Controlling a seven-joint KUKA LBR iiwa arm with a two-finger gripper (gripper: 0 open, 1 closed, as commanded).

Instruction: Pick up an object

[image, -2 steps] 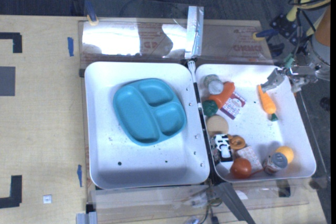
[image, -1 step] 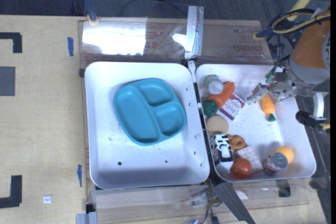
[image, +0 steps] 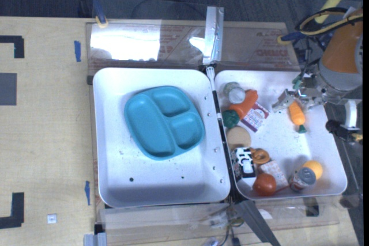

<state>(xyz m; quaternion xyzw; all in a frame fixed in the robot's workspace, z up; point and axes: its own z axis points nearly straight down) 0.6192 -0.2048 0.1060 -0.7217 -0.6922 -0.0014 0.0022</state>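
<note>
Between the fingers [image: 295, 102], which close on its upper end, we see a small orange carrot [image: 297, 114] hanging over the right bin [image: 334, 152]. We should lift straight, keeping the grip firm. Beyond lie the left bin [image: 109, 124], its blue tray [image: 164, 121], and the counter [image: 40, 141].

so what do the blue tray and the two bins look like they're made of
Blue tray: likely moulded plastic, matte to slightly satin, one even turquoise colour with soft rounded compartment edges. Left bin and right bin: apparently thin white plastic, smooth and slightly glossy, with rounded corners and glare on the rims.
</note>
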